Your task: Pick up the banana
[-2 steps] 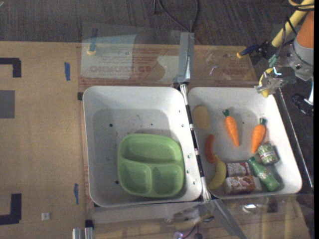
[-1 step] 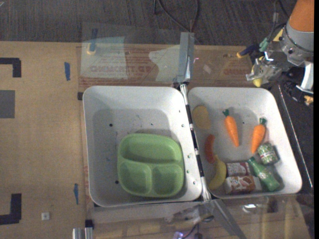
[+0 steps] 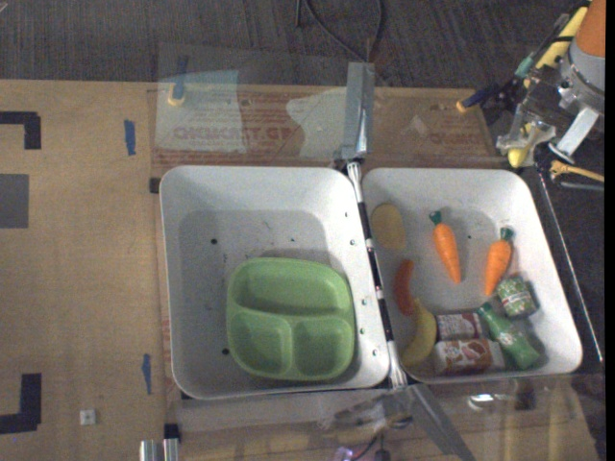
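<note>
Banana (image 3: 421,332) lies yellow and curved along the right bin's (image 3: 553,257) left wall, near its front corner. Arm (image 3: 588,36) hangs beyond the far-right corner; the pincer's (image 3: 538,142) opening cannot be told.

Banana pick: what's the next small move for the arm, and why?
Probably carry the tool from the upper right, outside the bins, down-left to a point above the banana. The banana lies untouched at the right bin's lower left, against the dividing wall, with a red sausage-like piece just above it and small cartons beside it, so the approach should come straight down.
</note>
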Controlling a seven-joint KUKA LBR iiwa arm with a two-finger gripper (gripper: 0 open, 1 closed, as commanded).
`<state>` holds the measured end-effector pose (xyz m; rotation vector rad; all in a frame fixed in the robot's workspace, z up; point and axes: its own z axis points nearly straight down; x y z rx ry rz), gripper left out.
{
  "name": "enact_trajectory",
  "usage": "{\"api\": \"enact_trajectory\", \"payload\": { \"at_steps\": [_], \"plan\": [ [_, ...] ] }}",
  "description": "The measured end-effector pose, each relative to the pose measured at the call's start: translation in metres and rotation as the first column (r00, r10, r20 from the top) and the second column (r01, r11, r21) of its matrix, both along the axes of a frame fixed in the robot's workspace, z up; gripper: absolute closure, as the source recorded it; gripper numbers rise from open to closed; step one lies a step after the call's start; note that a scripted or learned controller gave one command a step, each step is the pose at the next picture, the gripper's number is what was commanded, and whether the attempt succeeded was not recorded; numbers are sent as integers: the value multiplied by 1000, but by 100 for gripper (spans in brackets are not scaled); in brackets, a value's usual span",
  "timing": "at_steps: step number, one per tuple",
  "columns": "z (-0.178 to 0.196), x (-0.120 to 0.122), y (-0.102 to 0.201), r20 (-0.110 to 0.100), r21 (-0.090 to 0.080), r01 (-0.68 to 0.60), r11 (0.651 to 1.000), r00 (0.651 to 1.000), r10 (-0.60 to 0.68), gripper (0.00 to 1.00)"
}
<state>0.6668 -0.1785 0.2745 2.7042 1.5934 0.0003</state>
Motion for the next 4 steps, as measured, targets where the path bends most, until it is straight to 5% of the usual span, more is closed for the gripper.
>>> {"api": "enact_trajectory", "payload": {
  "at_steps": [1, 2, 3, 4],
  "plan": [
    [-50, 0, -16, -5, 2, 12, 1000, 1000, -12, 100],
    [-49, 0, -16, -4, 2, 12, 1000, 1000, -12, 0],
    [-167, -12, -21, -4, 3, -16, 1000, 1000, 16, 0],
    [-187, -36, -24, 3, 11, -59, 998, 998, 59, 0]
  ]
}}
